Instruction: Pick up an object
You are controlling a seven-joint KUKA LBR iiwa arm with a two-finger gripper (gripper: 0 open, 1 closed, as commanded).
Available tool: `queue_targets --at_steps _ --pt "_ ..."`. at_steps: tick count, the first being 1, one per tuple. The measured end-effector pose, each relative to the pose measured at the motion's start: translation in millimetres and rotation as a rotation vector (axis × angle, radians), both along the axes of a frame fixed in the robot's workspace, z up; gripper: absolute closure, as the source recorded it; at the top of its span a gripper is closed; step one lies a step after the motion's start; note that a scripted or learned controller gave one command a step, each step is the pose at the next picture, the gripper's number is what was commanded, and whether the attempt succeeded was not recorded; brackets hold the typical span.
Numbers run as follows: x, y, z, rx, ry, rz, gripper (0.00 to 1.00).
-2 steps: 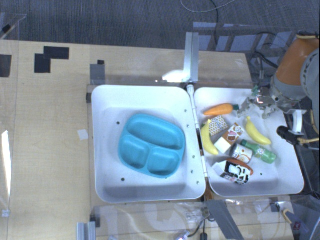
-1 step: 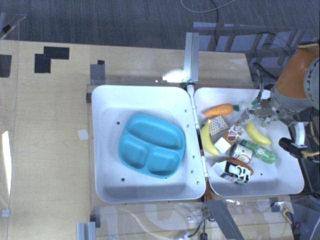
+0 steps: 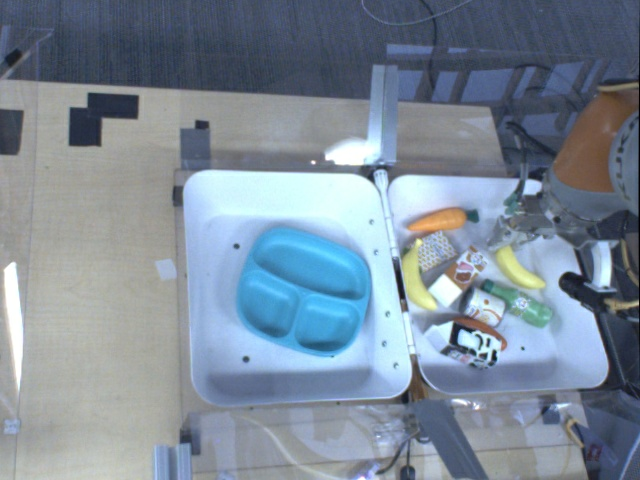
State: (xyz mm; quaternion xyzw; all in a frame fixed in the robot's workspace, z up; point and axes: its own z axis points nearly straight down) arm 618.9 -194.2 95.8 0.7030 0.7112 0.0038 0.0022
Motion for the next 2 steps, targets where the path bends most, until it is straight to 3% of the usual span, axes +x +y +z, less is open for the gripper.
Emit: queue_targets --at_steps 1,2 --pt "-27.3 -11.0 23.6 -0.001 0.011 0.072 1.00" --pt "9.7 70.7 84.8 -0.002 0.009 0.089 1.00"
